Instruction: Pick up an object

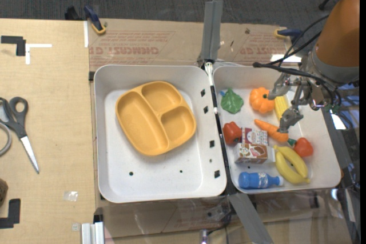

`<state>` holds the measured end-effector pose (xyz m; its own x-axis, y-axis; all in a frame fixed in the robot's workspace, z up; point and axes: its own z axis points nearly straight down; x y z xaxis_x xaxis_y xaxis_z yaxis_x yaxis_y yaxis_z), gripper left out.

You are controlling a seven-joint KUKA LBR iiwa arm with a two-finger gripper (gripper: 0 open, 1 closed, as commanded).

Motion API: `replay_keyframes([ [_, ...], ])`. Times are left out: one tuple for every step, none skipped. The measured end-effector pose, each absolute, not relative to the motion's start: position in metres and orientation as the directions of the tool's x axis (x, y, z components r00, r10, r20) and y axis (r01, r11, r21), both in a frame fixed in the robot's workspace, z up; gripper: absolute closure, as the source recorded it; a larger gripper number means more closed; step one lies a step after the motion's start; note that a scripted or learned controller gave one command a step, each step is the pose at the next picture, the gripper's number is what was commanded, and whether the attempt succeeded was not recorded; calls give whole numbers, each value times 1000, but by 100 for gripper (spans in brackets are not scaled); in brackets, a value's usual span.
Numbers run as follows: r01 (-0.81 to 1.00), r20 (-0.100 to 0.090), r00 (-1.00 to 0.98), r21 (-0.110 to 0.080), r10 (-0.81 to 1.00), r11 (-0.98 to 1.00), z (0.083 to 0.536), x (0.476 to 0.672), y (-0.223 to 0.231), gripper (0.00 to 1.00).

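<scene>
My gripper (pixel 285 103) hangs over the right bin (pixel 331 177), its two fingers spread open with nothing between them. Directly under it lies a yellow corn cob (pixel 281 108), next to an orange pumpkin (pixel 261 100). One fingertip (pixel 290 118) sits just above an orange carrot (pixel 271 128). Around these lie a green pepper (pixel 231 101), a red pepper (pixel 231 132), a small carton (pixel 253 146), a banana (pixel 291 165), a red tomato (pixel 303 147) and a blue bottle (pixel 260 180).
The left bin (pixel 108 180) holds a yellow divided plate (pixel 155 117). Scissors (pixel 20 130) lie on the wooden bench at far left. A blue clamp (pixel 94 20) sits at the back. Cables trail from the arm over the right bin's far edge.
</scene>
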<state>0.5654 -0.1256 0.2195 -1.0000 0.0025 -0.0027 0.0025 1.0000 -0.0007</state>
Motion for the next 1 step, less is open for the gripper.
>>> replay_keyframes([
  [112,-23,-993,-3,112,994,114,535,-119,0],
])
